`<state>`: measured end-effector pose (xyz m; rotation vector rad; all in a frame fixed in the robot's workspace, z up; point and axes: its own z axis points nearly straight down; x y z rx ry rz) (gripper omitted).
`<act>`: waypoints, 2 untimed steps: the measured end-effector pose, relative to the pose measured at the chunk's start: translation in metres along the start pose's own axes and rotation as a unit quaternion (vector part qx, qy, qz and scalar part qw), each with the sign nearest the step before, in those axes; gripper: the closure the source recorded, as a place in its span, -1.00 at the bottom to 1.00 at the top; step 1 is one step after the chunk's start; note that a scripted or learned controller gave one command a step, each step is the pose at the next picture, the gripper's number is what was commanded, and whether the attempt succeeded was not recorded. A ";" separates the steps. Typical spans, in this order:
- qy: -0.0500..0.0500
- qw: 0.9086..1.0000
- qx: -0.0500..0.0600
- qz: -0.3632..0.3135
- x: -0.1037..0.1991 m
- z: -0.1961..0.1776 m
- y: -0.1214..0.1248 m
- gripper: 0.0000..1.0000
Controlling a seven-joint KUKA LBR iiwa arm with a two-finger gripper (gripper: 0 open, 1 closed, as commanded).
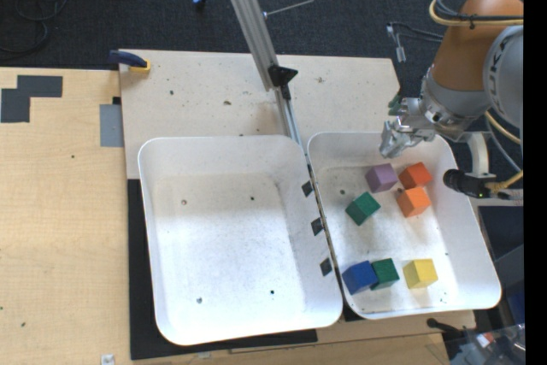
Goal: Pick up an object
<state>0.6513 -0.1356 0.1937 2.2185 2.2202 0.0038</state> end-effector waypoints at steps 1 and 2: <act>0.000 1.000 0.000 0.000 -0.002 -0.042 0.001 1.00; 0.001 1.000 0.004 -0.001 0.049 -0.032 -0.009 1.00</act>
